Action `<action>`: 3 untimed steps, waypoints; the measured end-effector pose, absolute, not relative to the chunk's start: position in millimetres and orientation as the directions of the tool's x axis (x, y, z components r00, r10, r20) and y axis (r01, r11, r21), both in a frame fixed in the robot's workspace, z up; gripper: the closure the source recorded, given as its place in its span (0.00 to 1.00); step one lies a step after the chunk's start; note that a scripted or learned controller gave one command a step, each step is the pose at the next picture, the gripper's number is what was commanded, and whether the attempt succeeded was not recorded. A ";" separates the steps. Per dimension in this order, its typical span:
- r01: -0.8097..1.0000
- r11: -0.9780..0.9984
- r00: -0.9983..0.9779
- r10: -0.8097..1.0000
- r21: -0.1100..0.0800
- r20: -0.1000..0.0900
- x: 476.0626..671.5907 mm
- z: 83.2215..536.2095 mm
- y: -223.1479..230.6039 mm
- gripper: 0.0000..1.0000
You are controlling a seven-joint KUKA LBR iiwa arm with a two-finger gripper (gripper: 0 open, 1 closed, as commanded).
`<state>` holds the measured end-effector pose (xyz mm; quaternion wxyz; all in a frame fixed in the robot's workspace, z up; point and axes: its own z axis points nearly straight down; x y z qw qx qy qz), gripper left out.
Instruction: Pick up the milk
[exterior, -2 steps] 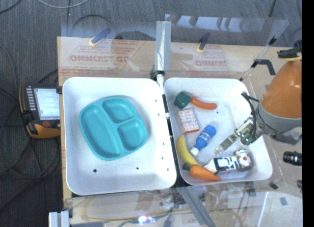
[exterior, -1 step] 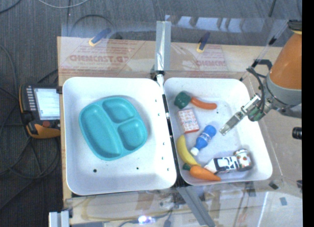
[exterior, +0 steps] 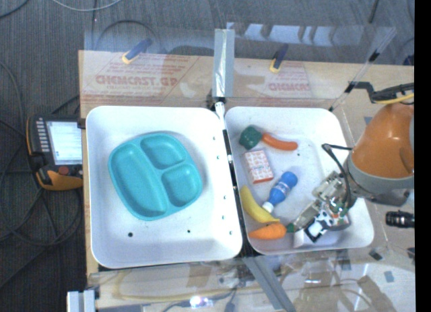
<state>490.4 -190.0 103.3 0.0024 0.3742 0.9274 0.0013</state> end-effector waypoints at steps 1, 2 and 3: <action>0.863 0.505 -0.505 0.863 0.010 -0.006 488.5 89.4 -190.4 0.00; 0.939 0.344 -0.344 0.939 0.016 -0.009 490.2 89.8 -182.9 0.00; 0.991 0.135 -0.135 0.991 0.007 -0.002 519.6 88.7 -199.0 0.00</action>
